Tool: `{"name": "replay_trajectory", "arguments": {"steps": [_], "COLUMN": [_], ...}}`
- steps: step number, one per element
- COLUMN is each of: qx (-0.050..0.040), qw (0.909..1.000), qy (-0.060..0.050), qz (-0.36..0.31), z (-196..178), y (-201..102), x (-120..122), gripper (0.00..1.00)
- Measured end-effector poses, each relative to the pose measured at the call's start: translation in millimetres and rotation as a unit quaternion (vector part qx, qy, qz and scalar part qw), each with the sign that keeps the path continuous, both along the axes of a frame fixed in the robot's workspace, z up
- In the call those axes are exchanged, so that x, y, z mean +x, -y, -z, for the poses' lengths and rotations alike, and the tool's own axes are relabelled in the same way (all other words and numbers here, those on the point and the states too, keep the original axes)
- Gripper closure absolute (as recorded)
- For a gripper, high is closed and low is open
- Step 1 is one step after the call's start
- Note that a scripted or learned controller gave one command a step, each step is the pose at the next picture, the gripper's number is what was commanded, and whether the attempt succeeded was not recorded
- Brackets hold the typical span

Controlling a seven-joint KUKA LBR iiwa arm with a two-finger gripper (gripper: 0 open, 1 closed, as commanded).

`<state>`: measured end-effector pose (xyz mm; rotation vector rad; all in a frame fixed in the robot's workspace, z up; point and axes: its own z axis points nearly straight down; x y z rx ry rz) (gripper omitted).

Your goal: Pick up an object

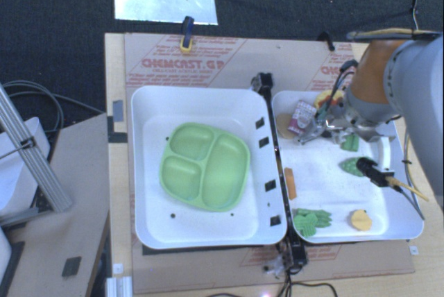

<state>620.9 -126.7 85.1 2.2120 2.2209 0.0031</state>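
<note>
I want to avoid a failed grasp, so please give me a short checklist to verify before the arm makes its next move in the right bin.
1. Pincer low over the upper left part of the right white bin: ok.
2. An object right by the pincer: ok, the crumpled silver and pink wrapper lies beside it.
3. Wrapper already between the fingers: cannot tell.
4. Finger opening: cannot tell, too small and dark.
5. Other objects apart from the wrapper: ok, the orange stick, green leafy toy and yellow round piece lie lower in the bin.
6. Green divided plate out of the way: ok, it sits in the left white bin.
</note>
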Motion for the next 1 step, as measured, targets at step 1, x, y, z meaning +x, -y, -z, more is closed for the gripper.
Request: {"name": "replay_trajectory", "arguments": {"steps": [1], "qx": [0.0022], "qw": [1.0], "qy": [-0.006], "qz": [0.004], "z": [1.6], "y": [13.5], "x": [-89.0], "gripper": [0.0]}}
